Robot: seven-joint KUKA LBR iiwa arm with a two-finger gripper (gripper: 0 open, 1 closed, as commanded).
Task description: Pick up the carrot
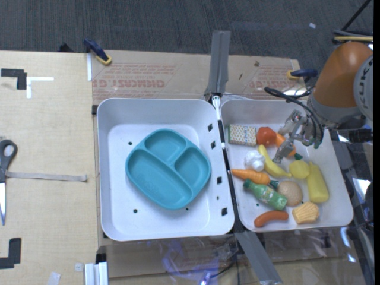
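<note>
Two shallow white bins are seen side by side on the bench, the left bin (107,177) bearing a turquoise divided plate (168,168) of smooth moulded plastic, the right bin (341,183) crowded with toy food. The carrot (250,175) is found near the right bin's left wall, about midway along it, lying flat with its tapered tip towards that wall and its thick end touching a banana (273,164); a white garlic bulb (254,160) sits just beside it and a green bottle (267,195) just below. The carrot is judged to be a light, stiff, hollow plastic piece with a smooth and rather slippery skin, so it is best taken across its thicker half, where the sides run nearly parallel, not at the narrow tip, from which it could be squeezed out. Crowding by its neighbours is judged a risk to a clean closing. The gripper (289,144) is seen over the bin's upper middle, near a tomato (267,136) and a speckled cracker box (242,134), well apart from the carrot; whether it is apart or together cannot be told. A yellow corn cob (318,184), a sausage (271,218) and a ridged waffle (306,212) lie towards the lower right corner.
</note>
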